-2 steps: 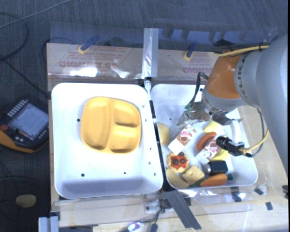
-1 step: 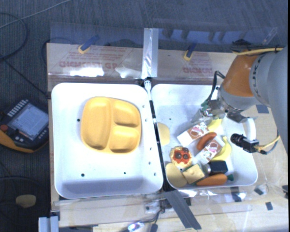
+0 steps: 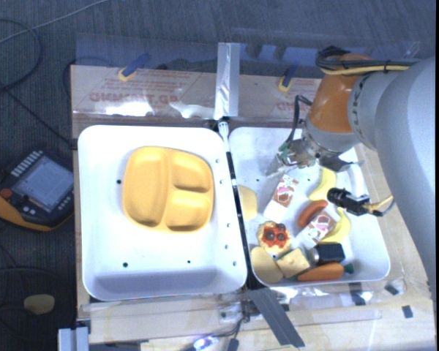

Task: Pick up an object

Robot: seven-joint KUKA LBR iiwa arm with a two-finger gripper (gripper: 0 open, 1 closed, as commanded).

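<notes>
A handheld control pendant (image 3: 38, 189) with a dark screen and orange casing lies on the grey carpet (image 3: 29, 86) left of the table (image 3: 102, 86). Thin cables (image 3: 73, 9) trail across the carpet above it. Yellow-and-blue clips (image 3: 133, 66) sit along the table's taped far edge, and a small tan lump (image 3: 39, 303) rests on the carpet at lower left.

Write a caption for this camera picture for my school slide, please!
Robot arm reaching over the right bin of toy food, beside a yellow tray in the left bin.
</notes>
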